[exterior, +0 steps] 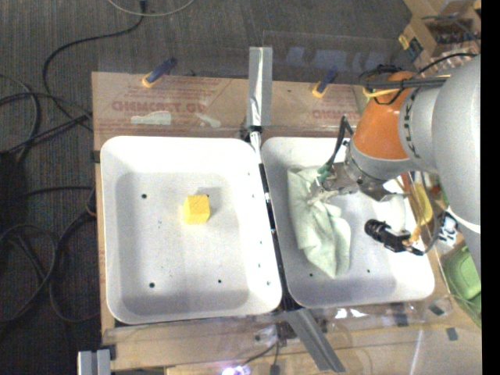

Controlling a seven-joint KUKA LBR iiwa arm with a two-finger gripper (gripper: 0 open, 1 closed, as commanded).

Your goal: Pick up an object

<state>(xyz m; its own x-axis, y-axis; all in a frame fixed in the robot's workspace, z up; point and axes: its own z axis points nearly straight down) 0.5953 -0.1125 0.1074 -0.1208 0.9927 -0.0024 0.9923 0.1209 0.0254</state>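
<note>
Two shallow white bins sit side by side on the counter [234, 104], the left bin [125, 233] and the right bin [406, 287], parted by a metal rail [258, 84]. Two clamps with blue handles, one at the left [158, 72] and one at the right [324, 82], grip the counter's far edge. Black cables [47, 123] loop over the dark carpet [328, 6]. Cardboard boxes [437, 10] stand at the upper right.

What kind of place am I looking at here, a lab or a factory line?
Most likely a robotics lab bench, not a production line. Two shallow white bins sit on a board held by clamps, loose cables trail over carpet, and the only items are a yellow block and a pale cloth.
</note>
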